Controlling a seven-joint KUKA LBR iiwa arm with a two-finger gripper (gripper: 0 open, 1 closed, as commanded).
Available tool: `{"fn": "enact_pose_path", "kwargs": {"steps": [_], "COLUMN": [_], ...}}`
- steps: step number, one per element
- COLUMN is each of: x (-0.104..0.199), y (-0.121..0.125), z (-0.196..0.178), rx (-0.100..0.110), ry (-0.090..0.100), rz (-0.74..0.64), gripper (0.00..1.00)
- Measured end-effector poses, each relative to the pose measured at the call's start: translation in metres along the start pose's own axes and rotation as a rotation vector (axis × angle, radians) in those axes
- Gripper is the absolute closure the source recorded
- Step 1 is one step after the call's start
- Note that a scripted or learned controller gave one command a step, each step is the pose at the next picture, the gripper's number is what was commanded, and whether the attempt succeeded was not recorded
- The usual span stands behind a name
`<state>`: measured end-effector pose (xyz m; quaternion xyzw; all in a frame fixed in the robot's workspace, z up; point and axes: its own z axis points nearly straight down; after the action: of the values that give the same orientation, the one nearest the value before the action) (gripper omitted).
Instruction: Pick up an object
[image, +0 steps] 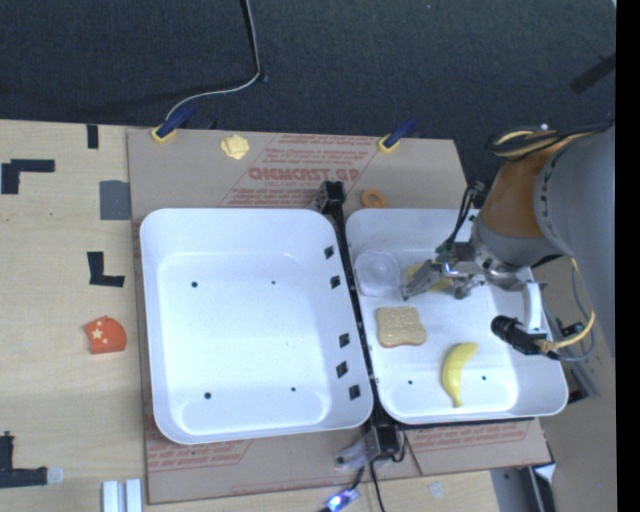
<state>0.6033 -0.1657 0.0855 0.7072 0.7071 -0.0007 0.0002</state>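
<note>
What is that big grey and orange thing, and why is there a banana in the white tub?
That is a robot arm, seen by a camera looking down from above. It reaches in from the right side of the picture. At its end is a gripper, like a hand with two fingers. It is low inside the right bin, but I cannot tell if it holds anything. The robot's job is to pick something up. In that bin lie a toy banana, a slice of toast and a see-through cup. The left bin sits right beside it. Out on the bench are a red toy and a small yellow one.
</note>
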Motion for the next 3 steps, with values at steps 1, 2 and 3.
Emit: {"fn": "enact_pose_path", "kwargs": {"steps": [1, 2, 3], "x": [-0.022, -0.038, -0.055], "y": [0.058, -0.009, 0.063], "z": [0.000, 0.000, 0.000], "rx": [-0.005, -0.001, -0.006], "ry": [-0.001, -0.001, -0.001], "rz": [-0.003, 0.001, -0.004], "gripper": [0.00, 0.00, 0.00]}}
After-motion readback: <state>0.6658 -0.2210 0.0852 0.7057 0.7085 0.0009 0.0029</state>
